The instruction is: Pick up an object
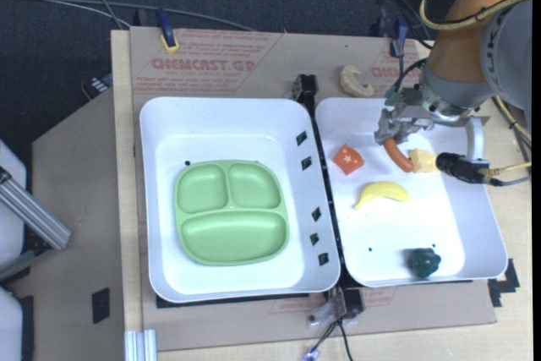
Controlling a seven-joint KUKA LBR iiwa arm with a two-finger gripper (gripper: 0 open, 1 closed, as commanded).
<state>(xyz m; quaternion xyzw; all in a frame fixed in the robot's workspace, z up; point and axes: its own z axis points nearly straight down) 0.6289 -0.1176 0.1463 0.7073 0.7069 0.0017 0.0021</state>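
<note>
Positioned over the upper part of the right bin (473,258), the gripper (399,131) is seen low above the bin floor, carried by the grey arm (494,38) with its orange band (461,30). Whether anything is clasped cannot be told, since its tips are blurred against the white floor. An orange sausage-shaped piece (397,155) is found just below the gripper, touching or nearly touching it. A pale yellow chunk (422,161) is seen just beside that piece, on the side away from the left bin (156,182). A red block (348,159) is placed near the gripper, toward the left bin. A yellow banana (380,194) is laid below the gripper, near the middle of the right bin. A dark green object (423,263) is set well apart from the gripper, at the near end of the same bin. A green divided tray (230,211) is held in the left bin, well apart from the gripper. A beige object (356,81) is seen on the bench, outside the bins, just beyond the right bin's far rim.
</note>
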